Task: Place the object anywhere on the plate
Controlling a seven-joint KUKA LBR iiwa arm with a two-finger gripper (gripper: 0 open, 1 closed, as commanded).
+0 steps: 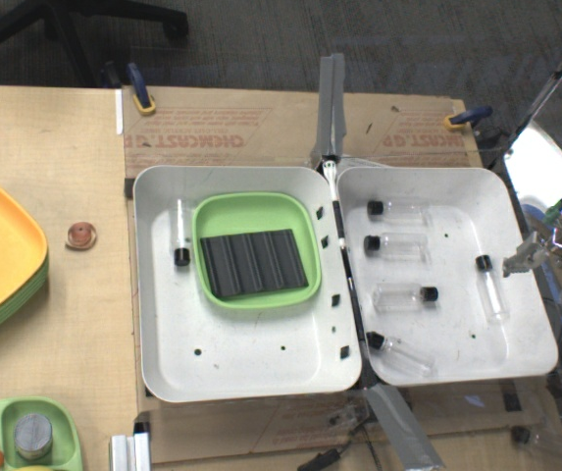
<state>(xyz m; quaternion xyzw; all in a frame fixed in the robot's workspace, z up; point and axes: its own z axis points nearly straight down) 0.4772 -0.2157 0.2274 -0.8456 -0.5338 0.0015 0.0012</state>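
Whether the jaws of the gripper (528,255) are spread or closed, I cannot tell; it shows as a small metallic shape at the right bin's (516,361) outer rim, with no vial visible in it.

Taking the green plate (254,211) as landmark and going left to right: a clear vial (180,232) with a black cap lies just left of the plate in the left bin (251,371), long axis running up and down the view. The plate is a rounded square of matte plastic bearing a dark ribbed insert (253,263). Well right of it, five more capped vials lie scattered. The nearest to the gripper is the vial by the rim (489,285), just left of it, its axis slanting down-right.
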